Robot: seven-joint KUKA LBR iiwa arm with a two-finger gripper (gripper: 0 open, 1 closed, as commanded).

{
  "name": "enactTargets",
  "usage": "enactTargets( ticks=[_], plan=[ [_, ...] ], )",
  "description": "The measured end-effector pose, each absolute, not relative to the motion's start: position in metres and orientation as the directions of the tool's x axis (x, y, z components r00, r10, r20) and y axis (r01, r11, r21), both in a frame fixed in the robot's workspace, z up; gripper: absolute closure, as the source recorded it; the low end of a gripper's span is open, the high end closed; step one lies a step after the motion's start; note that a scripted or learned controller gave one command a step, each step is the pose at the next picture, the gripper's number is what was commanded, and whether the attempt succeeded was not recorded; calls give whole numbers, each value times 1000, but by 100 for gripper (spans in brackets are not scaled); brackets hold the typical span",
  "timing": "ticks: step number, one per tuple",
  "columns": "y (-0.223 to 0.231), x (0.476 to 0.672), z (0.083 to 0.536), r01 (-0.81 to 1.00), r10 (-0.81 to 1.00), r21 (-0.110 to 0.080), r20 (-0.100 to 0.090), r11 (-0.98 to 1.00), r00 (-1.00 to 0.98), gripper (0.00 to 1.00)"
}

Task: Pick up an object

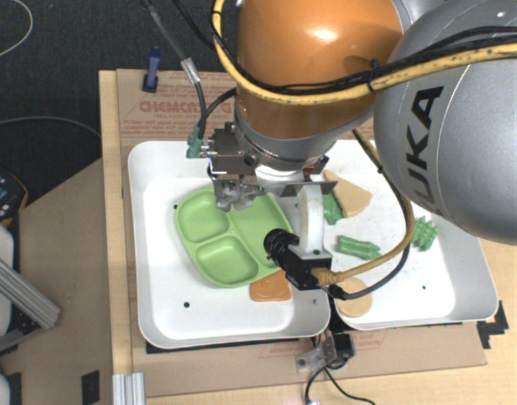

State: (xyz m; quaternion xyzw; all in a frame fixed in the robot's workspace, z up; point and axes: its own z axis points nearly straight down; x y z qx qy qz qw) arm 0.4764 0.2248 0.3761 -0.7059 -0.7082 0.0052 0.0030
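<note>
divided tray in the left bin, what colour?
Light green plastic divided tray, best seen in the camera view.

Arm [342,83] hides right bin's [460,302] far half; green tray [224,239] partly covered.

Glossy orange band [313,28], smooth green plastic tray [220,239]
</note>
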Motion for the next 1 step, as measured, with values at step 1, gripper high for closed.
enactTargets(
  ticks=[1],
  plan=[
    [225,481,390,1000,1000,0,1,1,-1,100]
  ],
)
